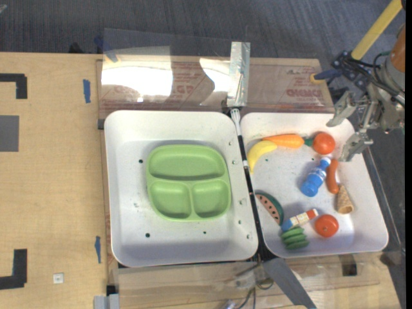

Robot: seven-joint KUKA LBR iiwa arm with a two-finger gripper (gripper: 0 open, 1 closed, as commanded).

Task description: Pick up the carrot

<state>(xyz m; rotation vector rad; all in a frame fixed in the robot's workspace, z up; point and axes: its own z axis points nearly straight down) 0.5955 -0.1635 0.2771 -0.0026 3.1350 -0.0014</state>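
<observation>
The orange carrot (283,141) lies in the right bin (373,234) near its far edge, its green end pointing right. Its left tip touches a yellow banana (259,152). My gripper (348,131) hangs over the bin's far right corner, to the right of the carrot and apart from it. The fingers (339,113) stand open with nothing between them. A red-orange tomato (324,143) sits between the carrot and the gripper.
Also in the right bin are a blue bottle (313,179), an orange-red sausage (332,176), a cone (344,200), a watermelon slice (270,206), a second tomato (327,225) and a green stack (295,238). The left bin (122,172) holds a green divided plate (190,181).
</observation>
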